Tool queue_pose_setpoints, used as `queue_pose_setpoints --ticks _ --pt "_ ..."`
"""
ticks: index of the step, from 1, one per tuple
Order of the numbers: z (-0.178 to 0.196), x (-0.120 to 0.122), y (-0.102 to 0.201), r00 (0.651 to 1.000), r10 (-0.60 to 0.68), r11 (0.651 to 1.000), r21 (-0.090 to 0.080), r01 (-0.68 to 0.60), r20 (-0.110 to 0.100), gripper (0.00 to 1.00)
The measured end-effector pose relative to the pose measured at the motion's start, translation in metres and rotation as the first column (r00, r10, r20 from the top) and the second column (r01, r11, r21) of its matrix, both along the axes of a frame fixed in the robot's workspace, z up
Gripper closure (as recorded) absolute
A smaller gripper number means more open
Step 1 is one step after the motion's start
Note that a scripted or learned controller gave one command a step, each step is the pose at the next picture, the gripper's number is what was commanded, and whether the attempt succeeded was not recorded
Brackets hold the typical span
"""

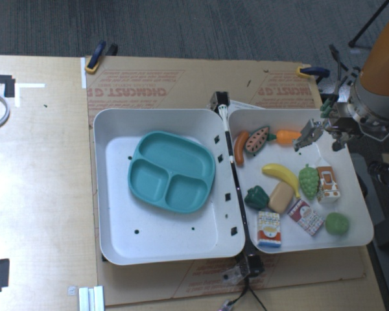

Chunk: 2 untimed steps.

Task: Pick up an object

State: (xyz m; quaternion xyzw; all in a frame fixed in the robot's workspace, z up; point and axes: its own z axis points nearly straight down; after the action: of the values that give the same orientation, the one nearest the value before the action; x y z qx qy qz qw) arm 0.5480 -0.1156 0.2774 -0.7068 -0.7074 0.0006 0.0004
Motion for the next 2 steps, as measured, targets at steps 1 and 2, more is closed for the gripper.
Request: queue_pose_setpoints --ticks 1,2 --pt "-0.087 -0.008 -0.060 1.000 -0.002 1.000 0.000 0.002 0.001 0.00" --pt "-0.184 -0.008 -0.100 1.000 0.005 1.000 0.012 -0.005 0.003 0.00"
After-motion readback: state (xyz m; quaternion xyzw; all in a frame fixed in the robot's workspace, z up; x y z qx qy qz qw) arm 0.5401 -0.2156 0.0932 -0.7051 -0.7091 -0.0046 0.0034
